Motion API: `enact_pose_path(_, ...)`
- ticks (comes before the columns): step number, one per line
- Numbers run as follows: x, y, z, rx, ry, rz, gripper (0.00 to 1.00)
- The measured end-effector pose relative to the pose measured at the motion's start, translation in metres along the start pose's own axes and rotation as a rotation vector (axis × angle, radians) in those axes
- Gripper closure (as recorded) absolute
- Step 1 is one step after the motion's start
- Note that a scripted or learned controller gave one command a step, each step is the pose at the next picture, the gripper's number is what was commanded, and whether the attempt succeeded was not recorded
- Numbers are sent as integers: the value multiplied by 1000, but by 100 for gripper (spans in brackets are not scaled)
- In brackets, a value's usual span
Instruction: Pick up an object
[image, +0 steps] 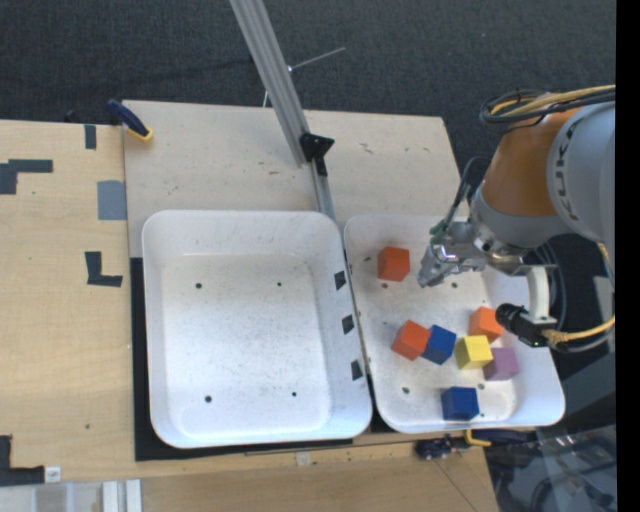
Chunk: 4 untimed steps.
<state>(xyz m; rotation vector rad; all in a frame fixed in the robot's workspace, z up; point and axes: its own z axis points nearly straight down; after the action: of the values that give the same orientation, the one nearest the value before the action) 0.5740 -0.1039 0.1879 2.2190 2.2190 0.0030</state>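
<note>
The blue cube (459, 402) lies nearest the camera, at the front of the right bin (530, 408). The fingers (436, 268) sit low over the bin's rear half, just right of the orange cube (394, 264); whether they are open or closed cannot be told, and nothing is seen between them.

Outward from there, a cluster lies toward the front: a second orange cube (410, 340) touching a second blue cube (439, 344), then a yellow cube (474, 351), a purple cube (501, 363) and a small orange block (486, 322).

The lone orange cube stands apart, the likely target. It looks light, rigid and smooth-sided. Grip two opposite flat faces. Being a cube, it has no long axis; its sides sit roughly square to the bin.

The left bin (160, 235) adjoins on the counter (60, 200).
</note>
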Motion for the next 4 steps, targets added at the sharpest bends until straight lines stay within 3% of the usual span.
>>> enact_pose_path(2, 0, 2, -86, 0, 0, -2, 100)
enact_pose_path(4, 113, 2, -56, 7, 3, -7, 100)
